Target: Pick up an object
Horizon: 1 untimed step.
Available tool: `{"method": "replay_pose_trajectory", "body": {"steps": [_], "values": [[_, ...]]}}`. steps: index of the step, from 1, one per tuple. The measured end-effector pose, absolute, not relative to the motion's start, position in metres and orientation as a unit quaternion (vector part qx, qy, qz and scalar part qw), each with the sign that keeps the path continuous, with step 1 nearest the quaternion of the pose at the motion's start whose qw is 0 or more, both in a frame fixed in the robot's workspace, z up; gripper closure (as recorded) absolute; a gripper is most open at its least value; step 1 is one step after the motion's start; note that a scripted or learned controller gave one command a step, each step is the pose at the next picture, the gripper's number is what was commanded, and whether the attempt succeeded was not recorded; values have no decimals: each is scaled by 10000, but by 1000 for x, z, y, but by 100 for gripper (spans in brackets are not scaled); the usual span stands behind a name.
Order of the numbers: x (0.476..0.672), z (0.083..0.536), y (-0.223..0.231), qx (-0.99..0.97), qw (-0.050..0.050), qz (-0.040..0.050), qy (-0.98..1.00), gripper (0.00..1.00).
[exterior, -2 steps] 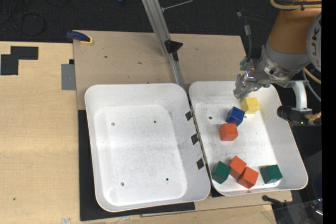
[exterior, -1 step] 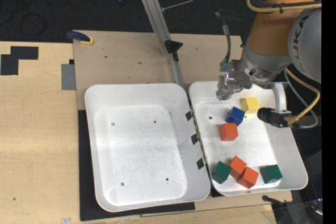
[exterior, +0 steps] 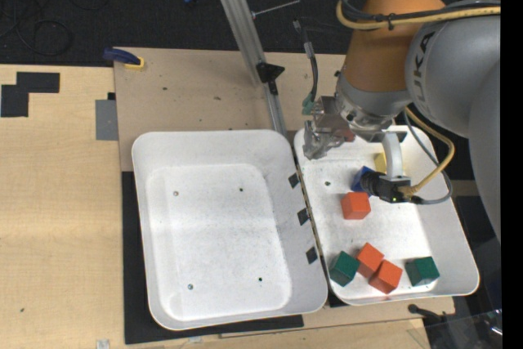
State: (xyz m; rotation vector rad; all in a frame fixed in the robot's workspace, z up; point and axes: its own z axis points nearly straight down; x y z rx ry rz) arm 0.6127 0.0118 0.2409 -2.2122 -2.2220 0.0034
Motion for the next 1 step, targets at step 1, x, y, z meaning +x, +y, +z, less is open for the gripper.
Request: {"method": "replay_pose_trajectory", "body": {"steps": [1], "values": [[605, 247, 64, -7053, 25, 9, -7089, 100]]}}
